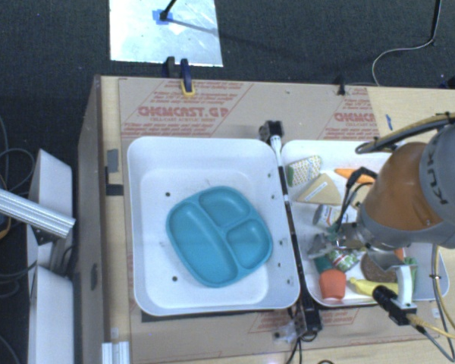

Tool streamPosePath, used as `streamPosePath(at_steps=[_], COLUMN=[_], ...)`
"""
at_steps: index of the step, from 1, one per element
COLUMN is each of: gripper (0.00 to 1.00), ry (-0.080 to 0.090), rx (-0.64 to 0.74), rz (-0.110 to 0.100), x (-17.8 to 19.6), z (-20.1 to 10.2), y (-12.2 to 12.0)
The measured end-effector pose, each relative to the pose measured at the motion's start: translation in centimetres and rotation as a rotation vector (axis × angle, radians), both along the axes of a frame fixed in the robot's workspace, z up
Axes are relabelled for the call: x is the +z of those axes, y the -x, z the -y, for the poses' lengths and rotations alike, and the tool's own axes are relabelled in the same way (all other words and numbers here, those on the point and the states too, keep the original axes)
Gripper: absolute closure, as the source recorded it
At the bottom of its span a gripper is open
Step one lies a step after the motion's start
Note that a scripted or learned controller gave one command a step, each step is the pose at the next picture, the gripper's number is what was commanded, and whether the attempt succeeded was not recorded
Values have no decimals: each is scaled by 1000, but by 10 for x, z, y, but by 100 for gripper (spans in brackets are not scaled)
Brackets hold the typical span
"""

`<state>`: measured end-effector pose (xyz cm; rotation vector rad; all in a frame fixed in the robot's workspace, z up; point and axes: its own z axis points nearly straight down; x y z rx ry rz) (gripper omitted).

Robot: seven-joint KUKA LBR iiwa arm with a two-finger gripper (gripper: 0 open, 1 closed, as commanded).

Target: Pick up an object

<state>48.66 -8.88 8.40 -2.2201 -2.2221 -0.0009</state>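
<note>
At the right of the frame the arm (417, 196), grey with its orange band, leans down over the right-hand bin (307, 152), and its gripper (335, 243) sits low among the clutter at the bin's middle; whether the pincer is wide, narrow or closed on anything cannot be told, since the metal parts blur into the objects beneath. The step in hand looks like the reach or the grasp attempt itself. Candidate objects lie close around the tool: a small orange cup (333, 284) just below it, a yellow piece (368, 287) to the cup's right, a green-and-red item (341, 261) touching the tool's underside, a beige wedge (321, 190) and a patterned packet (304, 168) higher up. The next move calls for a firm closure on one item and a straight lift clear of its neighbours. The left bin (148, 203) carries a blue divided plate (218, 235). Both bins rest on a brown protective sheet printed with red lettering (186, 105), dark carpet lies beyond, and a shiny square sheet (165, 21) lies at upper left.
</note>
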Motion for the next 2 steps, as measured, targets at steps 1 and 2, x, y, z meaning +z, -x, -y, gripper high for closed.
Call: streamPosePath(at_steps=[1, 2], gripper=[100, 100], ry=[0, 0], rx=[2, 3], rz=[6, 4], x=[12, 128], z=[0, -64], y=[-2, -27])
